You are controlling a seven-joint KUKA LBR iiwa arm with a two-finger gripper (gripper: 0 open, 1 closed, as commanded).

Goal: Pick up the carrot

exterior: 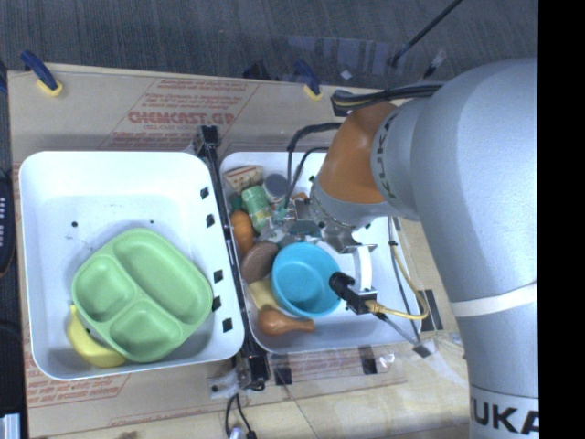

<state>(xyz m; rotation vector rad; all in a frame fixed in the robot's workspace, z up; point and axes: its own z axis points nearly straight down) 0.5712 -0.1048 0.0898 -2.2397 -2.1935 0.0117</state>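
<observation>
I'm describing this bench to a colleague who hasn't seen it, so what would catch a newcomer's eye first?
First, the big grey arm with its orange band, reaching from the right over the right bin. Next, the green divided plate in the left bin, lying on something yellow. Then the blue bowl among the right bin's clutter, with the orange carrot by the divider.

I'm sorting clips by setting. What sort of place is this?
Probably a robot lab test bench, not a kitchen: a KUKA arm over two white bins of toy food and dishes, on a cardboard sheet clamped down.
</observation>
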